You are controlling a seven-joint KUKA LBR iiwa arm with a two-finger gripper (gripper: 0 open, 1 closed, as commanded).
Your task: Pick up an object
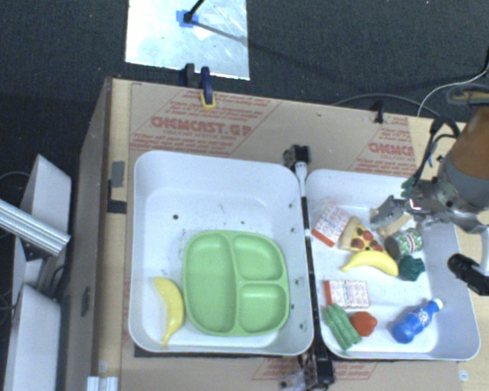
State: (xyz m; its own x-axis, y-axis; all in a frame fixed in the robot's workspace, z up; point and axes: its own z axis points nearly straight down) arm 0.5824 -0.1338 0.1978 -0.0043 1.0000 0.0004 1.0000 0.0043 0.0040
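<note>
Blue and nearest in the right bin [469,336], a small bottle [415,320] lies beside a red tomato [363,323] and a green vegetable [340,325]. In the left bin [156,187] a green divided plate [235,282] sits with a yellow banana [169,309] at its near left. Farther back on the right lie a second banana [371,261], a pizza slice [360,236] and a green-white can [407,244]. The gripper [393,214] hangs over the far part of that bin; I cannot tell how wide it stands or whether it grips anything.

Your arm [487,143] runs off the right edge, so its upper part is cut off. The gripper [393,214] is blurred. It overlaps a green-and-white item [408,244] you can't identify at this size.
</note>
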